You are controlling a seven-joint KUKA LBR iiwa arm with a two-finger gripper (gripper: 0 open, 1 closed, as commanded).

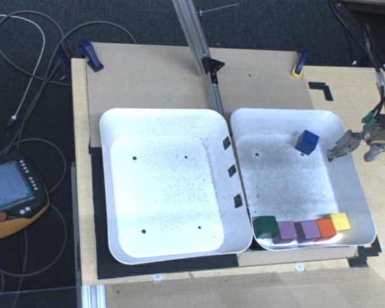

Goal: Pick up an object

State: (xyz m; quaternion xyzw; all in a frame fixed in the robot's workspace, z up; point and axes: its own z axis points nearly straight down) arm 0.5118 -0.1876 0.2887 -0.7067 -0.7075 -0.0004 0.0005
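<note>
**Blue block waits near the tool at the right bin's edge**

At the far left, around nine o'clock, a handheld pendant (13, 194) lies off the surface (147, 76) among loose cables. The left bin (115, 124) comes next, its floor speckled and bare of blocks. A metal rail (189, 21) runs in from twelve o'clock and ends between the two bins.

The right bin (356, 191) holds the objects. A blue block (306, 142) sits alone in its upper part, toward one o'clock of the bin's centre, tilted on the floor. Along the bin's bottom wall, near five o'clock, five blocks stand in a touching row: green block (265, 226), two purple blocks (297, 230), orange block (326, 227) and yellow block (341, 221).

The tool (357, 146) hangs over the bin's right rim at three o'clock, just beside the blue block and apart from it. It grasps nothing; whether it is spread or closed cannot be told.

The blue block looks the likeliest target: probably light, rigid and smooth-faced. Standing free, it offers two opposite flat faces to pinch, though its tilt may call for squaring the wrist first. The row blocks, pressed together against the wall, leave little room.
</note>
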